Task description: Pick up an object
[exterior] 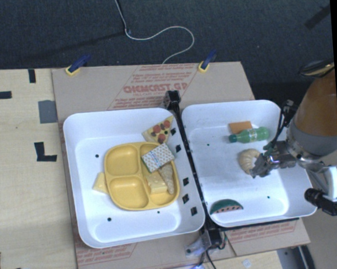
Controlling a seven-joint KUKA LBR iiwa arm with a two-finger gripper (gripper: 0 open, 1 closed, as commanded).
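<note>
The grey arm with its orange band reached in from the right. Its gripper (263,167) hung low, wrist angled leftward

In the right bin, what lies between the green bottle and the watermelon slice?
In the camera view, the beige shell-like object lies between green bottle and watermelon slice.

Glossy white plastic bins (84,166), matt yellow plastic tray (126,189), brown cardboard sheet (95,87), shiny green bottle (250,135)

Brown cardboard sheet (153,86) under the bins, white cable (159,34) looping on dark carpet, two clamps at the cardboard's far edge
</note>
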